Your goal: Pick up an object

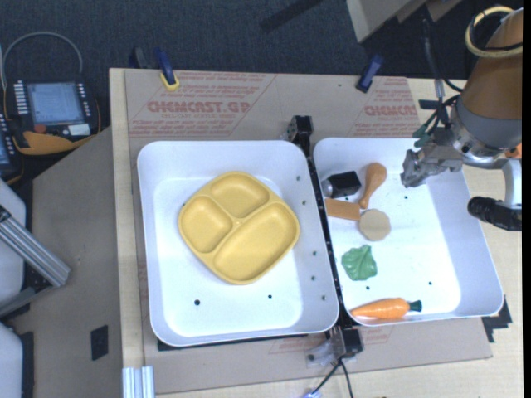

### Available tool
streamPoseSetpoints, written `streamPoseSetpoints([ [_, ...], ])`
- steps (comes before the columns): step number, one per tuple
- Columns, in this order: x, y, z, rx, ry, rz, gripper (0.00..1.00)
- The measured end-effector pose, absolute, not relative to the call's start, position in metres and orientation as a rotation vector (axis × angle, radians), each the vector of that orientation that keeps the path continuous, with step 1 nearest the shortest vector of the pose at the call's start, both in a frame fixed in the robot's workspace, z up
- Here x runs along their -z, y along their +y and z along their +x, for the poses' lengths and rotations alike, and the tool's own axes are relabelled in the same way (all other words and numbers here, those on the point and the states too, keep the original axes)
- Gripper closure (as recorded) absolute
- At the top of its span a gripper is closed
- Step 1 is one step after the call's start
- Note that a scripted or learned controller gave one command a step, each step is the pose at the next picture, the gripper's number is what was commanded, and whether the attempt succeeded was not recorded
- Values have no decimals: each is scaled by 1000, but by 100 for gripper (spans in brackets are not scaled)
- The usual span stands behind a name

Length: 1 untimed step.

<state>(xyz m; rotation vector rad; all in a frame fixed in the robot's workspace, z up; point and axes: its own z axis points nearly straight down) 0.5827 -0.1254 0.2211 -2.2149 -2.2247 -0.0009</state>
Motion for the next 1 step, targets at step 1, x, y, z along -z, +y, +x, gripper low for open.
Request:
streamPoseSetpoints([
  [1, -212, -71, 577, -2, -2223, -2217, 100],
])
